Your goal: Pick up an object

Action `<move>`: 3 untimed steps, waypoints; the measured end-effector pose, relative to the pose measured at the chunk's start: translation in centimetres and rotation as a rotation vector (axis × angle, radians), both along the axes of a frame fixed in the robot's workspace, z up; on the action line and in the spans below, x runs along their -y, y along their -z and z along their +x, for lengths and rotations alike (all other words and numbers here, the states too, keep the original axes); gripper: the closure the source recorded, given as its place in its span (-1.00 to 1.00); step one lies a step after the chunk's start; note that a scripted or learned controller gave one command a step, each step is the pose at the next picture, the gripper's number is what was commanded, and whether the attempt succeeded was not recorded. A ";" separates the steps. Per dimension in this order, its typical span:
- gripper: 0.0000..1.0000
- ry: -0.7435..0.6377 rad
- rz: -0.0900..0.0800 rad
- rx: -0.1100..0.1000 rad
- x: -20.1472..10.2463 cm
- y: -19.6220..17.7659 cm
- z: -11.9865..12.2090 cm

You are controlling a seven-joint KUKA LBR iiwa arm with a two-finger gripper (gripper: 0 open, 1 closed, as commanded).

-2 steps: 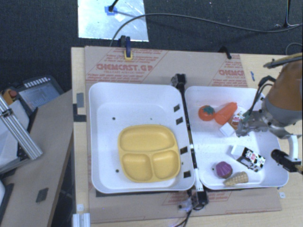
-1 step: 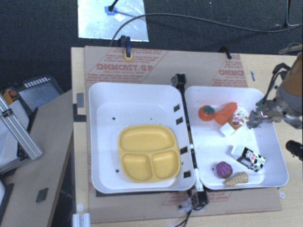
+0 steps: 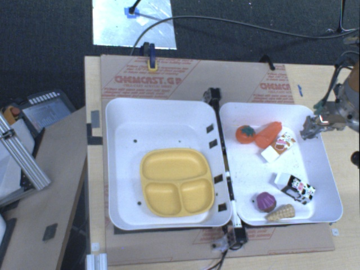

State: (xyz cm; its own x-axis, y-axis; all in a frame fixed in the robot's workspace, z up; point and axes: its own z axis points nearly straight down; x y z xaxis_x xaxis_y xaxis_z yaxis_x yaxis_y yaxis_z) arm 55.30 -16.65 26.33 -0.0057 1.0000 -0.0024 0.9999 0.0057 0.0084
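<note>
Reaching in from the right with the arm [image 3: 344, 110], at the far right side of the bench.

Positioning the gripper [image 3: 309, 130] over the right rim of the right bin [image 3: 315, 167], at the bin's upper half. Gripper state (released or clenched): not determinable at this resolution.

Lying in the right bin, all apart from the gripper:
- round orange item [image 3: 245, 134] with a green top, near the upper left corner, touching the next entry;
- long orange-red item [image 3: 270, 133], set at a slant just to the right;
- small white packet [image 3: 280, 145] with red print, touching the lower end of the long orange-red item (nearest of the set to the gripper);
- black-and-white patterned box [image 3: 296, 188], lower down, towards the right wall;
- purple ball-shaped item [image 3: 265, 201], near the front wall;
- tan cone [image 3: 281, 212], lying on its side just beside the purple item, at the front wall.

Sitting in the left bin [image 3: 121, 151]: yellow divided tray [image 3: 177, 183], in the front half, with one long compartment at the back and two smaller ones at the front.

Resting under both bins: brown sheet [image 3: 185, 75] with red lettering, with a yellow clamp [image 3: 152, 61] at its far edge.
</note>
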 end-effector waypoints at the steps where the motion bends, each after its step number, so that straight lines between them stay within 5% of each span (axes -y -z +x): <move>1: 1.00 -0.003 0.003 -0.008 -5.7 1.4 -0.6; 3: 1.00 -0.004 0.005 -0.007 -16.4 2.9 -0.8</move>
State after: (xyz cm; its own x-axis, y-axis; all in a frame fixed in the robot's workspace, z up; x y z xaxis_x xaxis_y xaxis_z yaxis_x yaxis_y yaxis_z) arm 54.53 -0.27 23.47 -0.0096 1.0000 0.0022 1.0000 0.0096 0.0011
